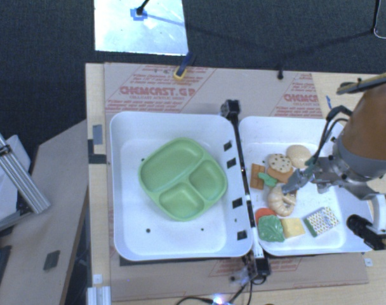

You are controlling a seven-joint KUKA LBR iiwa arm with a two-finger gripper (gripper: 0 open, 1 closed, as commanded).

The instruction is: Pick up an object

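two bins sat side by side at mid-frame: the left bin [126, 234] held a divided tray [181, 178] at its centre, while the right bin [263, 132] held a cluster of toy foods [283, 199] toward its left and lower part, beneath the gripper [297, 182] reaching in from the right.

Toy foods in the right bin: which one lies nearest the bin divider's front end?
The green leafy piece, beside the yellow cheese square; the other pieces lie farther right or farther back.
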